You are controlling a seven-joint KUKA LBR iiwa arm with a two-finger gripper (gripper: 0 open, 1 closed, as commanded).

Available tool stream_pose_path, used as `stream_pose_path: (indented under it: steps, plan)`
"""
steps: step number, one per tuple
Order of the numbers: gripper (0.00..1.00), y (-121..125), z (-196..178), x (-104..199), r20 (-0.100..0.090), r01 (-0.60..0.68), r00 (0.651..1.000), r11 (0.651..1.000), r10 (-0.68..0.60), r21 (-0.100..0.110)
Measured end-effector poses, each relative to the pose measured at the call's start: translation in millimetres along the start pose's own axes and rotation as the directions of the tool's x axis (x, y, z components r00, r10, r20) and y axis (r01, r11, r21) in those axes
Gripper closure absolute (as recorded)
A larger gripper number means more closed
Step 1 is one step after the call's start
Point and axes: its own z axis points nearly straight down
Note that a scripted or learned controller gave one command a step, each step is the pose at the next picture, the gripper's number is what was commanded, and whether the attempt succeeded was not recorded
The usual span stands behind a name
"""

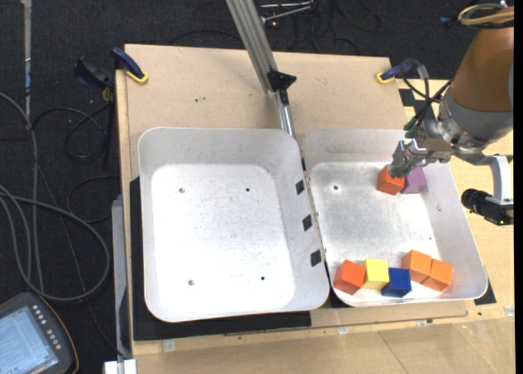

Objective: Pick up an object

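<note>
My gripper [403,170] reaches down into the right bin [369,225] near its far right side. Its tip sits right on top of an orange-red block [391,182], which touches a pale purple block [415,181] on its right. Along the bin's near edge lies a row of blocks: an orange one [350,275], a yellow one [377,271], a blue one [398,282] and two more orange ones [429,269]. The arm hides the fingertips.
The left bin [216,217] lies beside the right one. A slanted metal pole [249,25] ends at the bins' far junction. Clamps [129,65] hold the board's far corners. Black markers sit on the divider between the bins.
</note>
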Motion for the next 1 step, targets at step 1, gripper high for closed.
stream_pose_path:
  steps: [1]
  plan:
    - [1.0,-6.8,-9.2,49.5,-0.003,0.004,1.0,1.0,-0.004,0.003]
